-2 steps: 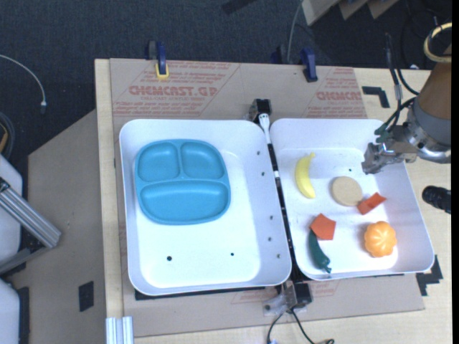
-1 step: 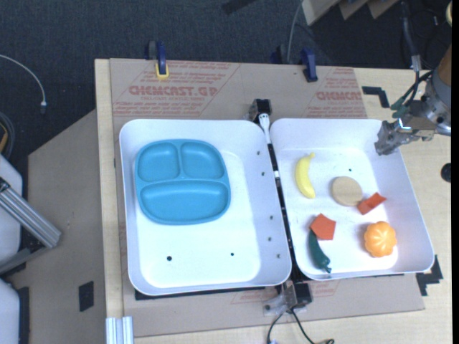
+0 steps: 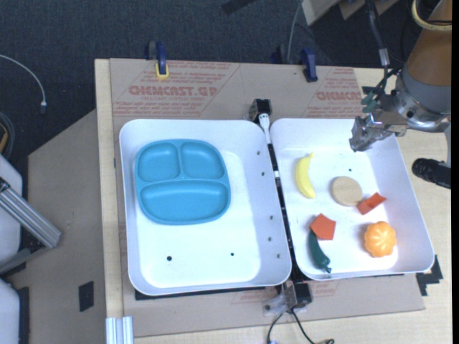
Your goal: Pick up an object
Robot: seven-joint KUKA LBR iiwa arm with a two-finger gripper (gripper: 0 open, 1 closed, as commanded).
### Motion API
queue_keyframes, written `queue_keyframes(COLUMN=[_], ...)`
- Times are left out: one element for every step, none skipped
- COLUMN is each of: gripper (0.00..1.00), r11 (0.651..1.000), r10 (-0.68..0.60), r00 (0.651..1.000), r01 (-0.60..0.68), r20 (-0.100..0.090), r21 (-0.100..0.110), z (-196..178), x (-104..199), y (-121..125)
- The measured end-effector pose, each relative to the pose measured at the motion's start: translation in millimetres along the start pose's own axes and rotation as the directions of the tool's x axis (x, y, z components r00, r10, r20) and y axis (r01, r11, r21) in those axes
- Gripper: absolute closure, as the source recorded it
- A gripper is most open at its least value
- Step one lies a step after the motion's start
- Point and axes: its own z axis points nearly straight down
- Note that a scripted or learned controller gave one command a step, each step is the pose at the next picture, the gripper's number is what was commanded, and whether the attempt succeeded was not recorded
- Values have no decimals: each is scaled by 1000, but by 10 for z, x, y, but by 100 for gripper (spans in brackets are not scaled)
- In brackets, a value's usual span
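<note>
Hand: the hand [image 3: 362, 136] is seen at the far right corner of the right bin [image 3: 412, 206], hanging over its far rim. Whether it is spread or pressed together cannot be told; nothing is seen pinched in it.
Arm: a grey arm [image 3: 423, 84] with an orange band is seen reaching in from the far right.
Nearest thing: a tan round disc [image 3: 346, 190] is found nearer to the viewer than the hand and slightly left of it, lying flat on the bin floor.
Banana: a yellow banana [image 3: 305, 175] is placed left of the disc, its long axis running far to near. It lies to the left and near side of the hand.
Other things: a small red wedge [image 3: 371, 203] is set just right of the disc; a red block [image 3: 323, 227], a green pepper [image 3: 318, 253] and an orange fruit [image 3: 379, 239] are spread along the near side.
Key relation: every candidate lies toward the near side from the hand, so a move nearward and down is judged necessary; the disc and banana are closest.
Left bin: a blue divided plate [image 3: 183, 180] is held in the left bin [image 3: 208, 264], well apart from the hand.
Table: both bins are carried side by side on the table [image 3: 107, 192].
</note>
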Motion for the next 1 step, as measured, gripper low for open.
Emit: queue_keyframes(gripper=[100], r11=[1000], r10=[0], r00=[1000], r01=[0], r20=[-3], r21=[8], z=[179], x=[566], y=[68])
